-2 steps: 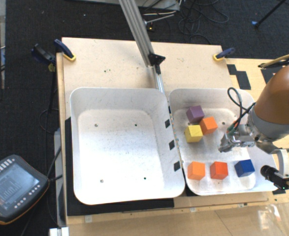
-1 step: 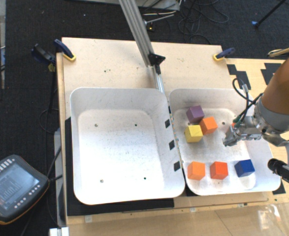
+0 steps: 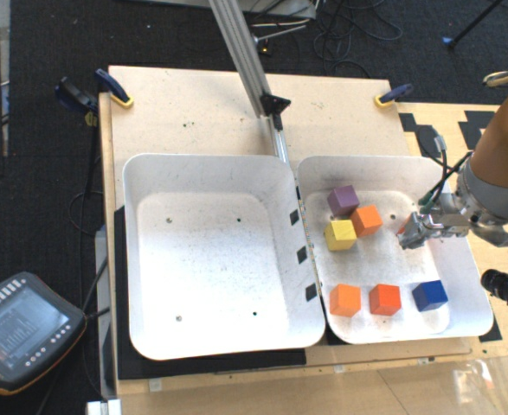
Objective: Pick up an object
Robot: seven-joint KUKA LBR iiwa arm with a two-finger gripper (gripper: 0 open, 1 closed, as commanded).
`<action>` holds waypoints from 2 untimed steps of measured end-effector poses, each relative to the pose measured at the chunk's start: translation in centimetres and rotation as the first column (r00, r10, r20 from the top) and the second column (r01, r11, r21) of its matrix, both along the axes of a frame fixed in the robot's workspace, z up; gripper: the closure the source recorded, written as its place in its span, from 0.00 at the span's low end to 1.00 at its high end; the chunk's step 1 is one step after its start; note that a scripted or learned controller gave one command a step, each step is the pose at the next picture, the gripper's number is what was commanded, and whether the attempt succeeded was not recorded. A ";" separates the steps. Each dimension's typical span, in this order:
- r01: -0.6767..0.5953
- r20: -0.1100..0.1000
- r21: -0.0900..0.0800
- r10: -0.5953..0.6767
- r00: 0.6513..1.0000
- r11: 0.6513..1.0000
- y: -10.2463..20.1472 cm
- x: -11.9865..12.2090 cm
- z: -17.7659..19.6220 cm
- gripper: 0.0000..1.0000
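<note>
While hand [image 3: 412, 232] hovers in right white bin [image 3: 383, 169], grip state unclear, purple cube [image 3: 343, 200], orange cube [image 3: 367, 220], yellow cube [image 3: 340, 233] cluster left; three cubes line front wall.

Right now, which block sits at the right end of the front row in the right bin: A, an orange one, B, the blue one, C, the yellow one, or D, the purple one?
B: the blue block ends the front row on the right, beside the red-orange block and the orange block.
</note>
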State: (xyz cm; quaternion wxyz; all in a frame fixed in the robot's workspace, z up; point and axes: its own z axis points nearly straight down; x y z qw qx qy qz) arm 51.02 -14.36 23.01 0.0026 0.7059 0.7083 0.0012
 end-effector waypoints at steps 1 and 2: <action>-0.006 -0.002 0.003 0.006 1.000 1.000 6.2 1.0 0.6 1.00; -0.005 -0.004 0.004 0.005 1.000 1.000 11.8 2.1 1.5 1.00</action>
